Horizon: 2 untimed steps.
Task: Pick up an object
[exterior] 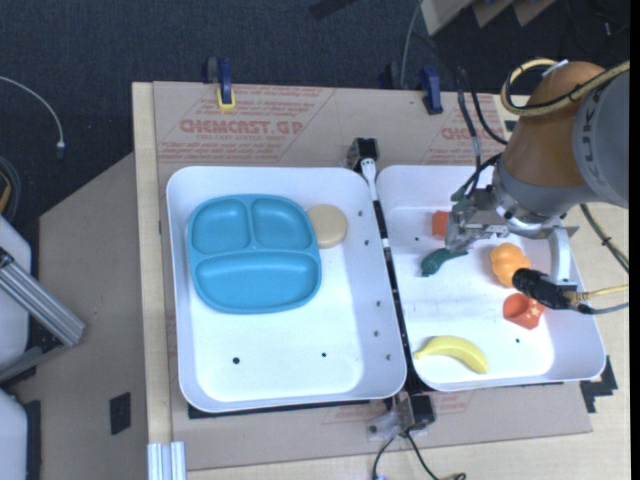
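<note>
Gripper [470, 230] hovers above small teal rubbery toy [440, 259]; finger state unclear. Toy looks light, pliable; pinch mid-body.

Two white bins [290, 388]; one blue plate [255, 253], one banana [452, 352], one beige disc [328, 225], one teal item [438, 260].

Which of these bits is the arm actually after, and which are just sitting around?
Likely in play, in the right bin near the gripper:
- teal object
- orange ball
- small orange block
- red piece
- banana

Lying about, in the left bin:
- blue divided plate
- cream disc
</note>
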### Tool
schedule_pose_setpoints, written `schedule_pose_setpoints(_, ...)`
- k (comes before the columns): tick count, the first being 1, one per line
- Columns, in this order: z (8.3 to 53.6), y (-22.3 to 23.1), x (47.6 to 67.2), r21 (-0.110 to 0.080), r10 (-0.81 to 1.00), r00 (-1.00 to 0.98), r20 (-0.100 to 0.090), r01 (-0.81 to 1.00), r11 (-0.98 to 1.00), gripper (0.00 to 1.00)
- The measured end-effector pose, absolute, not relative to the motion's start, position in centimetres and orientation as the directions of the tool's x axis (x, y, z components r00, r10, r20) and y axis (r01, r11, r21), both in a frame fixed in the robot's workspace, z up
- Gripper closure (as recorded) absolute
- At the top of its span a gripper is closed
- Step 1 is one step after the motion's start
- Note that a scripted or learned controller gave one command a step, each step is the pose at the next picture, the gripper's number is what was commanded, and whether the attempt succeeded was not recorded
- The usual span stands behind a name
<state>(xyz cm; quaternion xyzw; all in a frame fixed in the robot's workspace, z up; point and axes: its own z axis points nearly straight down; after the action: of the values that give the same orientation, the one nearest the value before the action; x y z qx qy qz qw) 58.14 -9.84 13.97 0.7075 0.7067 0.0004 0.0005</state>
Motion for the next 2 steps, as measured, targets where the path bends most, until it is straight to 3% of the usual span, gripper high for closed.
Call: schedule_pose_setpoints(2, 24.3, -10.1, 59.2, 0.009, 1.0, -0.001, -0.002, 1.0, 0.001, 1.0)
